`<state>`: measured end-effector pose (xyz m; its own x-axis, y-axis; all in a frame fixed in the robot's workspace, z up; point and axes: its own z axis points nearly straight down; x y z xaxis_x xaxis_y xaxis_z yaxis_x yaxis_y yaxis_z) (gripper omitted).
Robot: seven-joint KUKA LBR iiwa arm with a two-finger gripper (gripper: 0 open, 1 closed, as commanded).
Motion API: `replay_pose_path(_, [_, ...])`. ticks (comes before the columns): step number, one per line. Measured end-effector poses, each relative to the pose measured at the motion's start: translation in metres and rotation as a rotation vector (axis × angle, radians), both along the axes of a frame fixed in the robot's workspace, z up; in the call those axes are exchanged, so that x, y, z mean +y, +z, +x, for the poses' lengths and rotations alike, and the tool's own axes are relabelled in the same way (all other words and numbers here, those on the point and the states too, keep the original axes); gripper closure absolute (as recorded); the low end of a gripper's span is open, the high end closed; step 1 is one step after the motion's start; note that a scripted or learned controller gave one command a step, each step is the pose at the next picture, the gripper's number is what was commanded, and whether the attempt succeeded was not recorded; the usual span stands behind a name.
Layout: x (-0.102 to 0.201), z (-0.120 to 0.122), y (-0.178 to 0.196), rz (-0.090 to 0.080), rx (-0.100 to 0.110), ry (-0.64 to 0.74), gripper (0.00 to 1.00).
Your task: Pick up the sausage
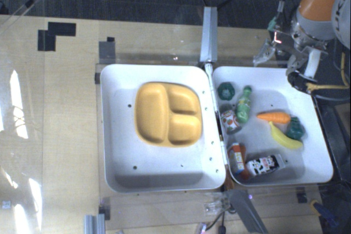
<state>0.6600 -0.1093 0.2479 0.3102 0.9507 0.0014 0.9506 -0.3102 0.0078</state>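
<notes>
The sausage (237, 157) is a short reddish-brown piece lying near the front left corner of the right bin (323, 170), beside a black-and-white carton (265, 164). My gripper (286, 63) hangs over the far right rim of that bin, well behind the sausage and to its right. It is open, with nothing between its fingers. The grey arm with its orange band rises toward the top right corner.
The right bin also holds a green bottle (243, 103), a dark green round piece (226, 90), a small can (230, 121), a carrot (273, 117), a banana (286, 137) and a teal piece (296, 128). A yellow divided tray (167, 113) sits in the left bin (118, 161).
</notes>
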Motion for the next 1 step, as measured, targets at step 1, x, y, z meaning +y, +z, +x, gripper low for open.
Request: replay_pose_path(1, [-0.0448, -0.06, -0.0649, 0.002, 0.005, -0.127, 0.0])
